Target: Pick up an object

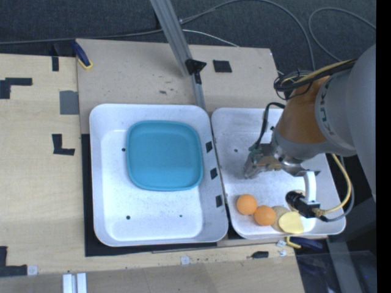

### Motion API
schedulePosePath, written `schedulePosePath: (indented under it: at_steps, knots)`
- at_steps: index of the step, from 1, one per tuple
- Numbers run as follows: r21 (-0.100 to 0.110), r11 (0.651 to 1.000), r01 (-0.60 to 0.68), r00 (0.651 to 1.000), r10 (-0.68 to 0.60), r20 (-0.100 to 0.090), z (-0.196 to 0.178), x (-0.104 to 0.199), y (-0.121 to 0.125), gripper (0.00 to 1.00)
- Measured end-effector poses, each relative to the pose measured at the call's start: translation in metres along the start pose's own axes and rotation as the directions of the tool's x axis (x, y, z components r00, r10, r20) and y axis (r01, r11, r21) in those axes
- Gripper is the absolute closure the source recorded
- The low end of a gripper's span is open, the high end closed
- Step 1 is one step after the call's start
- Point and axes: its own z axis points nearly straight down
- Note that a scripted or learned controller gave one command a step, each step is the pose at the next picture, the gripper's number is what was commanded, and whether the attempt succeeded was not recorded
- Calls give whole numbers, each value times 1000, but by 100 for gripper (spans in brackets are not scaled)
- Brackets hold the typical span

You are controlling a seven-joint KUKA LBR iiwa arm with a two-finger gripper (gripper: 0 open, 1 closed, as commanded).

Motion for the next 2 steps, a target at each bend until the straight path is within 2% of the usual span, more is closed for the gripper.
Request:
schedulePosePath:
  at_steps: [1,2]
  knots:
    - [-4,1000,-1,1000,1,1,-49,-9,5,100]
    - [-5,1000,-1,1000,1,1,-95,-12,-1,100]
